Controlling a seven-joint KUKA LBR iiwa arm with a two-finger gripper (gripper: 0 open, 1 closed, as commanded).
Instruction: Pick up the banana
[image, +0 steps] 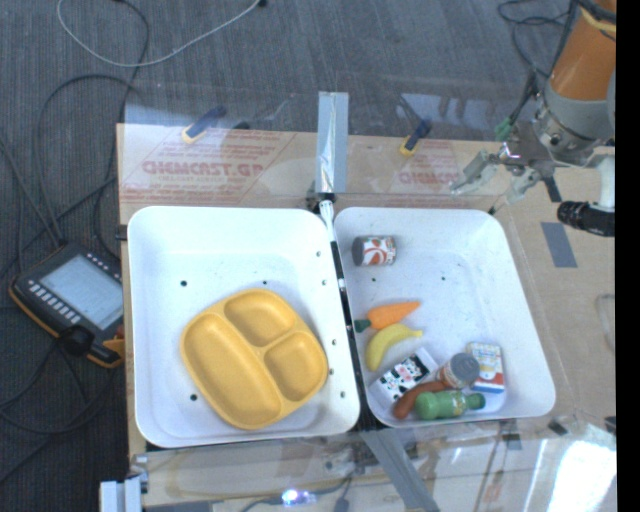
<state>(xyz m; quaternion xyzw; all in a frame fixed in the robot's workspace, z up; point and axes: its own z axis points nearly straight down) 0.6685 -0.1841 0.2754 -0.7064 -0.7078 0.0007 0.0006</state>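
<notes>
Two shallow white plastic bins side by side on the bench. Left bin (160, 250) carries a yellow three-compartment plastic tray (254, 357). Right bin (470, 250) has the clutter: small red-and-white can (375, 251) near its top, and a pile along the lower edge w/ a green bottle (448, 404).

The grey two-finger gripper (503, 172) hangs above the bench beyond the right bin's far corner, fingers spread wide, nothing btwn them.

Small yellow banana (389, 343) lies in the right bin near the divider, just below an orange carrot (393, 314), touching or nearly so, and just above a black-and-white carton (404, 375).

Best approach, imo: come straight down over the banana's middle, fingers across its short width, clear of carrot and carton.
</notes>
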